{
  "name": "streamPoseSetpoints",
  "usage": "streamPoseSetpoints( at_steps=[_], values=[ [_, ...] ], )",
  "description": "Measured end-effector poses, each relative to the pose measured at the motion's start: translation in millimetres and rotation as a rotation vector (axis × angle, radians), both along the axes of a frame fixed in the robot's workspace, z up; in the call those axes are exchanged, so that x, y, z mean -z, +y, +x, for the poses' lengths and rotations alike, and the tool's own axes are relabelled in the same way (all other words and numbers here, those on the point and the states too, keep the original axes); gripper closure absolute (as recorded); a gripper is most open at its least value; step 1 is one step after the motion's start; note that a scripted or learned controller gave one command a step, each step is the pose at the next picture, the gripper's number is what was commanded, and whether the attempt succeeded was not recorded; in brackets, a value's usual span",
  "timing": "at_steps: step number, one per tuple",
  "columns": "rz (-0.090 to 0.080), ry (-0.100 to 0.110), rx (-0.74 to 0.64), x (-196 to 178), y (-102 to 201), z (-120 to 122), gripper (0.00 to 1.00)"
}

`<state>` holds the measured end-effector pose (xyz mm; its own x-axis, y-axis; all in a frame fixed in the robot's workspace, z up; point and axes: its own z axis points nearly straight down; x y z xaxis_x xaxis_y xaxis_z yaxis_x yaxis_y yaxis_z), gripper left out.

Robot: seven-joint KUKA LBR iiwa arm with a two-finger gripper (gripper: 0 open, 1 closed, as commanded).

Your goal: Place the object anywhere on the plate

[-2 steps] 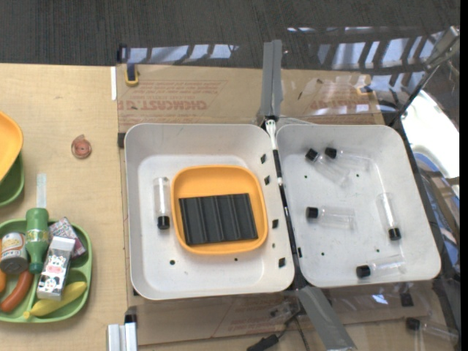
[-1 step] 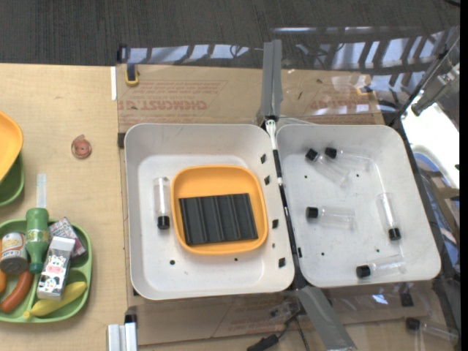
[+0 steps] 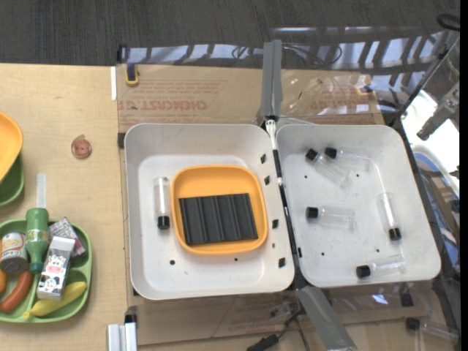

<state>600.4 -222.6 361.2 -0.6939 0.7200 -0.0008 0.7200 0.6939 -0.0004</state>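
Note:
An orange plate (image 3: 216, 178) lies in the middle of the left white bin (image 3: 146, 269). A black ridged rectangular block (image 3: 218, 219) rests flat on the plate and covers most of its inside. A clear vial with a black cap (image 3: 161, 203) lies on the bin floor just left of the plate, cap toward the front. Several more clear black-capped vials are scattered in the right bin (image 3: 417, 269): a pair at the back (image 3: 338, 165), one in the middle (image 3: 329, 215), one at the right (image 3: 387, 214) and one near the front (image 3: 379, 268).
A grey divider post (image 3: 271, 79) rises behind the seam between the bins. On the wooden table to the left stand a green tray of toy food (image 3: 44, 273) and an orange bowl (image 3: 7, 148). Cables and frame parts (image 3: 439, 115) crowd the right edge.

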Motion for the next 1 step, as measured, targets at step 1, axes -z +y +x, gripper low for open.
streamPoseSetpoints(
  at_steps=[1],
  values=[
    [0.001,0.0,-0.237,23.0,0.4,-21.3,0.0]
  ],
)
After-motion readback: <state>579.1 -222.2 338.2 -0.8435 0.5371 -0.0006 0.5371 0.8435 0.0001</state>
